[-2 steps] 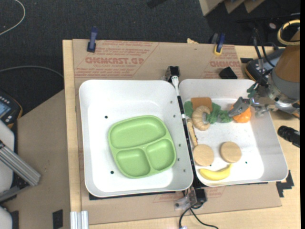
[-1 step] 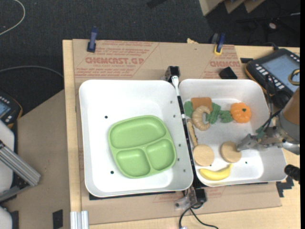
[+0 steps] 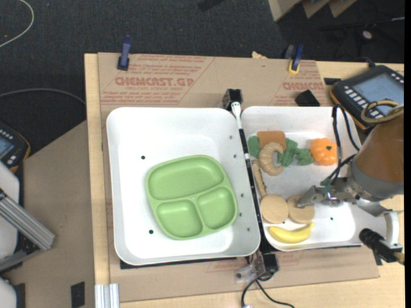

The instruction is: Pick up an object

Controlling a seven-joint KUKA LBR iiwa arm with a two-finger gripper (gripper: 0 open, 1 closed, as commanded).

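So the arm comes in from 3 o'clock and the end effector (image 3: 313, 196) is parked low in the right bin (image 3: 340, 231), tips pointing toward 9 o'clock. Honestly can't tell how the tips are set; it's all grey blur at this size, and nothing is visibly pinched between them. The closest candidates are the two tan round discs (image 3: 282, 209), sitting just beside the tip at roughly 8 o'clock from it, overlapping each other. Below those, at about 7 o'clock, the banana (image 3: 290, 233) lies with its long axis running 9-to-3 along the bin's near wall. Up at 12 to 1 o'clock is the little orange pumpkin (image 3: 323, 151), and at 11 the green toy with the beige ring (image 3: 272, 156). My guess is the discs are the pick, since they're nearest. The green divided plate (image 3: 191, 196) in the left bin (image 3: 128, 172) is well apart.
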